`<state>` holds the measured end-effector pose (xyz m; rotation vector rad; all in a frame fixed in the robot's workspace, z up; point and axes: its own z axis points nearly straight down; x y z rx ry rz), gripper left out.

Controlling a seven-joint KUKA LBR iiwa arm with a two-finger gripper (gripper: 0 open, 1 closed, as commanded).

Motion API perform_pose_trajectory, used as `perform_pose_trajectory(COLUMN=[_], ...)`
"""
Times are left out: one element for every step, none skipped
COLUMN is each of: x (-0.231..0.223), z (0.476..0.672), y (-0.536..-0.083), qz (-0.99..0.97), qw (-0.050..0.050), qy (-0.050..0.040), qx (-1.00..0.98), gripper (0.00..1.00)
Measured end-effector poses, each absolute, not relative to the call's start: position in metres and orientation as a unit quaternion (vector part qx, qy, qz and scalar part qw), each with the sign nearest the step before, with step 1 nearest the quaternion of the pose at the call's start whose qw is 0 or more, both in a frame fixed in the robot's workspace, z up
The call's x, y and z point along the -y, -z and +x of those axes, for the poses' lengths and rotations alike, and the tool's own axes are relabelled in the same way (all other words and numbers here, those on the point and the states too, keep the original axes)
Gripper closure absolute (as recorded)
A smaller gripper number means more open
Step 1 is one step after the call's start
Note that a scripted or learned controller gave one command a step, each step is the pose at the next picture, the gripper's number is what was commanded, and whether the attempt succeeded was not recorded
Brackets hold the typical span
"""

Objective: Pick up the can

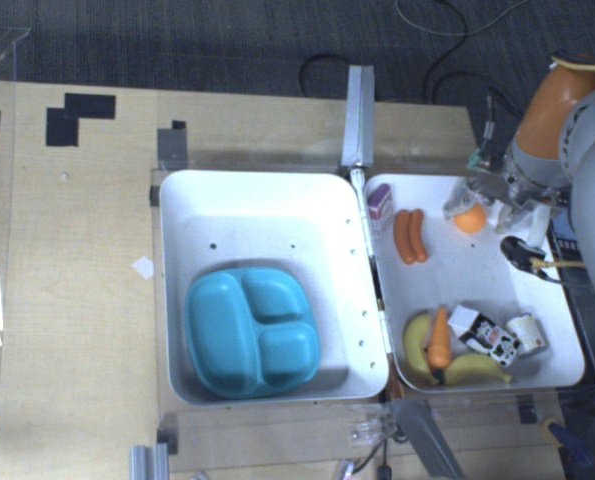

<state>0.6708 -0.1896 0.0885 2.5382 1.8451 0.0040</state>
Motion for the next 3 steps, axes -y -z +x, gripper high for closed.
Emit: perform_pose_trajectory(x=[0.195, 0.178, 0.176], z=[0.671, 0.67, 0.673], y=[-0.118, -0.105, -0.116], qz=[0.847, 0.868, 0.866], qw=[0.003, 0.003, 0.004], qy=[-0.0025, -0.0016, -0.0042], qx=[-0.532, -0.497, -0.5], gripper=[0.0, 0.0, 1.0])
